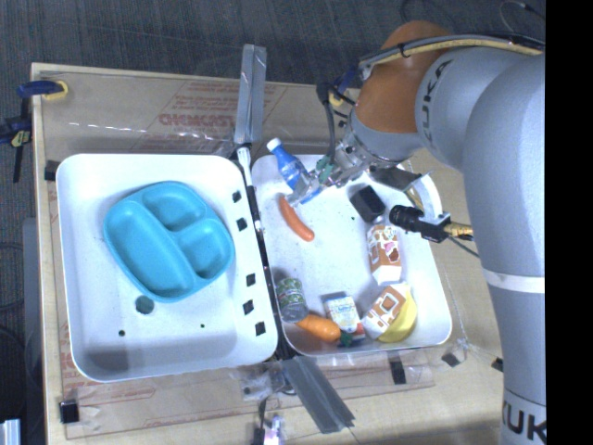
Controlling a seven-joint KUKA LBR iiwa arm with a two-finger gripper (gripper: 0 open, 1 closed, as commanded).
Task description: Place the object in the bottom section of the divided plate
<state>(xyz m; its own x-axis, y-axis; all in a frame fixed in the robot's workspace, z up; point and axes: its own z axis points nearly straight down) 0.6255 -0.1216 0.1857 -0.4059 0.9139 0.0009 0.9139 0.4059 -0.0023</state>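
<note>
You had a pale wooden bench (pixel 139 95) under clear sheeting; dark grey carpet (pixel 139 17) lay beyond it; a blue clamp (pixel 42 89) gripped its left corner.

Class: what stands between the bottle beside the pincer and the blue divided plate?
The adjoining rims of the two bins, carrying black clips, run between the bottle in the right bin and the plate in the left. It probably needs lifting over them.
</note>
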